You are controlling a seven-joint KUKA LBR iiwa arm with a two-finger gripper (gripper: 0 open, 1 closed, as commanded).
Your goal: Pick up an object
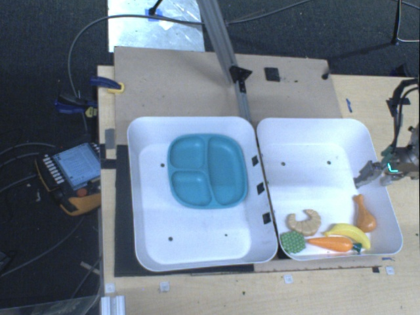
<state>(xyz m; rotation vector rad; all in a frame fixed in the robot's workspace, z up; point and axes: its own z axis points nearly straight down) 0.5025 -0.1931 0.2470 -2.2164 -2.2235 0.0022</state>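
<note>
At right bin's [367, 136] far-right rim, gripper [369, 173] low, jaw state unclear.

Gripper [371, 173] located at the right edge of the frame, mid-height, reaching in from the right. Grey finger tips point left. Nothing seen between them.

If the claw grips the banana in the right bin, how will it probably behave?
The banana looks like smooth moulded plastic, so probably stiff, light and rather slippery. Its curved shape may twist between fingers. It touches the carrot, which would likely shift too.
</note>
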